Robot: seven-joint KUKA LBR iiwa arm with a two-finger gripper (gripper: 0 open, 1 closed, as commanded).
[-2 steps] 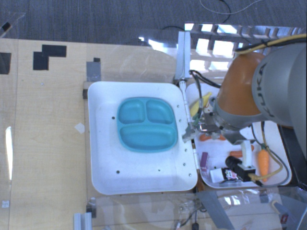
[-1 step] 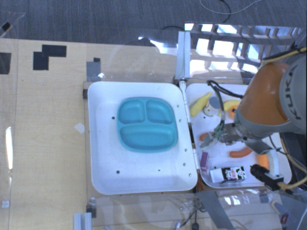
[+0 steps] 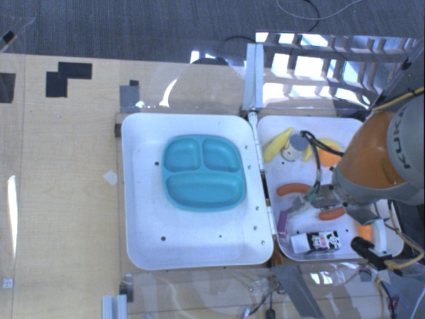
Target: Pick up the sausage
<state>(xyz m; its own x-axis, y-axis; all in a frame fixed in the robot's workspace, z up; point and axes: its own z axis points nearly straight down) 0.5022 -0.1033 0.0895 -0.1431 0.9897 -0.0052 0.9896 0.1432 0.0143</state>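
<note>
Reddish-orange sausage, small and slender, lying flat and roughly level, right of centre in the frame, on the right-hand bin's white floor

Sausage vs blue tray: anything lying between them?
In the camera view, between the sausage in the right bin and the blue divided tray in the left bin lie bare bin floor and the two bins' adjoining walls.

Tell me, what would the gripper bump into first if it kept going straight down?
Probably the sausage. The gripper points down into the right bin, just beside the sausage's right end. Depth is hard to judge, so it might meet the bin floor instead.
</note>
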